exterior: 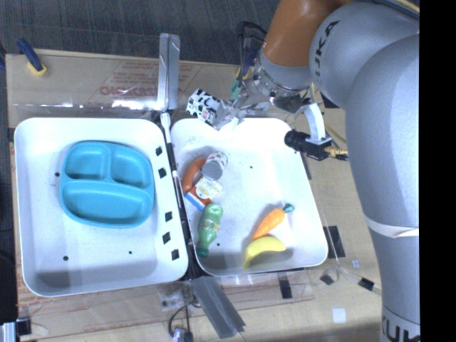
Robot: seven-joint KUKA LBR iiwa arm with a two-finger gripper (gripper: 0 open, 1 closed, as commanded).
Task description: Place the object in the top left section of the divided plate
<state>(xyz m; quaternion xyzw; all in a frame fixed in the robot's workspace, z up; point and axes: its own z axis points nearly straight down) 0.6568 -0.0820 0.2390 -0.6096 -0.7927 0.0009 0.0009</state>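
Camera view: smooth blue divided plate (107, 184), cow-patterned object (201, 106)

A robotics lab: an industrial arm (370, 84) over two white bins (43, 212) on a taped bench (92, 77).

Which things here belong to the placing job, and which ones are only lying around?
Belonging to the job:
- blue divided plate in the left bin
- gripper, at the right bin's top edge, with a black-and-white object beside its tip

Lying about in the right bin:
- carrot
- banana
- green bottle
- small can
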